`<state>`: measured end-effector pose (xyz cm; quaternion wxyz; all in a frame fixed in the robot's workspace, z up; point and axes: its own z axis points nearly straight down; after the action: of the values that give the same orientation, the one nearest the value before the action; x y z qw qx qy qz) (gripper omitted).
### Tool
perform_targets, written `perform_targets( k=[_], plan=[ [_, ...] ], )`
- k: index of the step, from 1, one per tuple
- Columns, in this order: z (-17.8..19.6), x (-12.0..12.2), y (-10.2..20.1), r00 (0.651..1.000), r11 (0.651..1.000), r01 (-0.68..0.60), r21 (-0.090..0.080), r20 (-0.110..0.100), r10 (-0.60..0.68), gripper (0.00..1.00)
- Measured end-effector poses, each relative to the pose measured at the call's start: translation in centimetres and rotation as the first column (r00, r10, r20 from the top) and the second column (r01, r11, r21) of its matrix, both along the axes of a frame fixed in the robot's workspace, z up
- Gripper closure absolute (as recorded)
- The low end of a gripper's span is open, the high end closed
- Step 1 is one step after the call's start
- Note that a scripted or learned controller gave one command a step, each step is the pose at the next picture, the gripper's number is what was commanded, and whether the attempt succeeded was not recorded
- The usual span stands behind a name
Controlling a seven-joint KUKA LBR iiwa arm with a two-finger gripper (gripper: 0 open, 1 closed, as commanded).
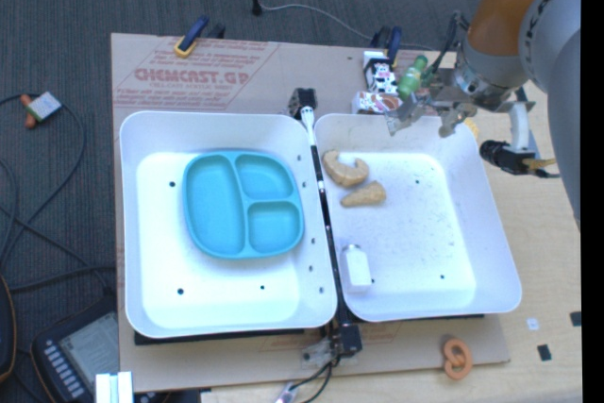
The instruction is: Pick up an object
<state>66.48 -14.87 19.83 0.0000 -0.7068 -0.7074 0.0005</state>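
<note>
Camera view: gripper [421, 115] hovers over the right bin's [491, 241] far rim, fingers spread apart, nothing between them. In that bin lie two tan pastry pieces [345, 170] [364, 195] and a white block [357, 266]. Left bin [151, 297] holds a blue divided plate [243, 205].

A divided plate [243, 205] lies in the left bin [142, 288]; two curved pieces [346, 170] and a small block [357, 265] lie in the right bin [481, 260].
</note>
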Motion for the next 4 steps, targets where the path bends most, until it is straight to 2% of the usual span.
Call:
perform_targets(
  k=[1, 2, 3, 4],
  plan=[
    [-11.0, 0.2, 4.5, 1.0, 1.0, 0.0, -0.001, 0.006, 0.0, 0.0],
    [-10.0, 0.2, 4.5, 1.0, 1.0, -0.002, -0.004, 0.007, 0.002, 1.0],
    [-8.2, -3.6, -0.4, 1.0, 1.0, 0.001, -0.002, -0.001, -0.001, 1.0],
    [-6.0, 0.4, -0.9, 1.0, 1.0, -0.001, -0.001, 0.002, 0.001, 1.0]
  ],
)
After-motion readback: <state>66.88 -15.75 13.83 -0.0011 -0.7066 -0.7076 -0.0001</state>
